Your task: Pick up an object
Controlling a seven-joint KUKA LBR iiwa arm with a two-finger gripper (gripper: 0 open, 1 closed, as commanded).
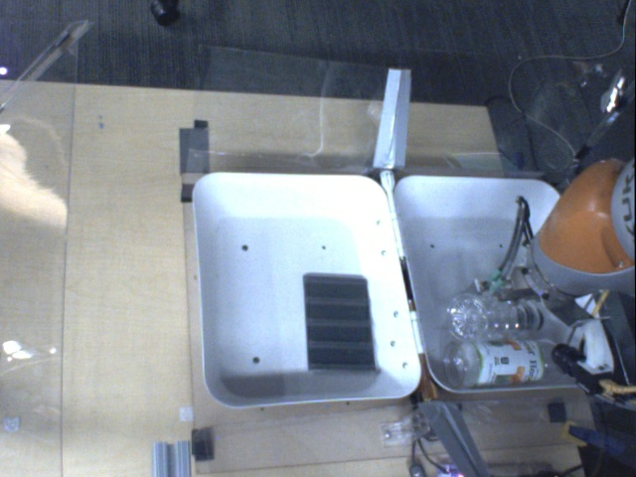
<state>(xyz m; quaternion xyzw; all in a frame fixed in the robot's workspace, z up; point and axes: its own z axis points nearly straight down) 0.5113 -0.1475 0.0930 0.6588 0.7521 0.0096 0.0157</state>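
A black ribbed rectangular block [338, 321] lies flat in the left bin [229, 266], toward its front right. In the right bin [437, 227], near the front, lie two clear plastic bottles: a crinkled one [475, 316] and, in front of it, one with a white and orange label [502, 363]. My gripper [515, 294] reaches down into the right bin from the right, under the orange band of the arm [584, 232]. It sits right over the neck end of the crinkled bottle, and the wrist hides the contact.
A metal divider post [393, 117] rises behind the seam between the two bins. Dark cables [519, 232] hang beside the wrist inside the right bin. A clear panel [40, 217] covers the bench at the left.
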